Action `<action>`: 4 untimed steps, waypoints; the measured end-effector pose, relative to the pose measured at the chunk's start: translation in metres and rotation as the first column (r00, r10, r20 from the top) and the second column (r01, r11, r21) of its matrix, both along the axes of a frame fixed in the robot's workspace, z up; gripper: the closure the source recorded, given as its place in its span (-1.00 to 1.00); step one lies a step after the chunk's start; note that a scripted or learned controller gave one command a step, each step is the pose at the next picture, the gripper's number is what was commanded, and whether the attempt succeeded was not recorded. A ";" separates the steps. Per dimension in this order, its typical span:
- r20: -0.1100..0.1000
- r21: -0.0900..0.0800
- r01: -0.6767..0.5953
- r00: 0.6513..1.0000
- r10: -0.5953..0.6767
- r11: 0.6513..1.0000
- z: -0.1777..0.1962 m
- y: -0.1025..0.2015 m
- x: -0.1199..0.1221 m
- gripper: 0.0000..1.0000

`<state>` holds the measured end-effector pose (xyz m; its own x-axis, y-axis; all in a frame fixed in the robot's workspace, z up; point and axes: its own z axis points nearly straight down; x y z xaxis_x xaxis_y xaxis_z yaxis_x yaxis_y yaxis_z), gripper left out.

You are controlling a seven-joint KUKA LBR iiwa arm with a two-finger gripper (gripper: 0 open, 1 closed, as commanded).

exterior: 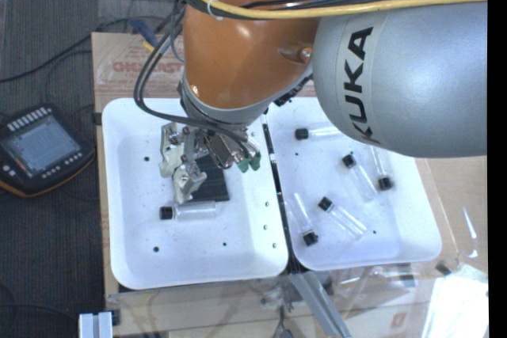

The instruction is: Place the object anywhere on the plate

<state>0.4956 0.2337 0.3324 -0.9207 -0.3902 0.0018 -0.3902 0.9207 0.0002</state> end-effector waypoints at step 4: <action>0.003 0.007 -0.819 0.574 0.819 0.574 -0.061 -0.004 0.050 1.00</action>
